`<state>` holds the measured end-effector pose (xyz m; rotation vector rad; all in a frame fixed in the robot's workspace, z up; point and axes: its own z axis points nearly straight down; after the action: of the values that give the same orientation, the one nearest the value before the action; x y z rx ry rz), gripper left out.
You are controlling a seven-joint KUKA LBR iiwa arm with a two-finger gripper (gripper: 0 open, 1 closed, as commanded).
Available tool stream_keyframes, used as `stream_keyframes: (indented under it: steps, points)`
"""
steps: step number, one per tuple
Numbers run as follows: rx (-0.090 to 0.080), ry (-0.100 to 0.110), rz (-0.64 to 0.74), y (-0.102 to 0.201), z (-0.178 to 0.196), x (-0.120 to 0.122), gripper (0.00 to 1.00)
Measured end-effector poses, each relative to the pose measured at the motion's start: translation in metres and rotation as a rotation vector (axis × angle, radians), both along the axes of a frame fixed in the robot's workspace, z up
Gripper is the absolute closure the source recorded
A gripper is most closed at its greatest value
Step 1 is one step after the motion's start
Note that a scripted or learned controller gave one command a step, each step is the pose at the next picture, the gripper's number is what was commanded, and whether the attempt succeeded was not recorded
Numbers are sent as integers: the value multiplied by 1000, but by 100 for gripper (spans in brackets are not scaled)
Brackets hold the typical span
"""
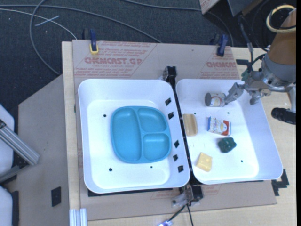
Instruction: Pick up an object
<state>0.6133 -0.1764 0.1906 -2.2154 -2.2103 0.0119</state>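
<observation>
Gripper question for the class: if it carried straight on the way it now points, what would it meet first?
Most likely the small can lying in the right bin, just ahead of the gripper; its height above the can is unclear.

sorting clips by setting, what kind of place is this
Likely a robotics lab test bench: two white bins clamped onto a board, a grey arm's claw reaching over small items, and loose cables on dark carpet.

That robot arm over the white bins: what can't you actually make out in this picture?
- Gripper: too small and blurred to tell whether it grips anything.
- Small can: label unreadable, blurred; the gripper's tip overlaps its right side.
- Red and white packet: print too small.
- Arm: upper part cut off by the right edge.
- Dark green object: shape unclear.
</observation>
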Motion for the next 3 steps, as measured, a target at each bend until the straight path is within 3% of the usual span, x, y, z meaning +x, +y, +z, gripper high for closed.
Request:
stream_keyframes:
  steps: [1,3]
  points:
    - [-3,-13,3,0,7,3,0]
    - [-1,-7,2,1,-97,9,0]
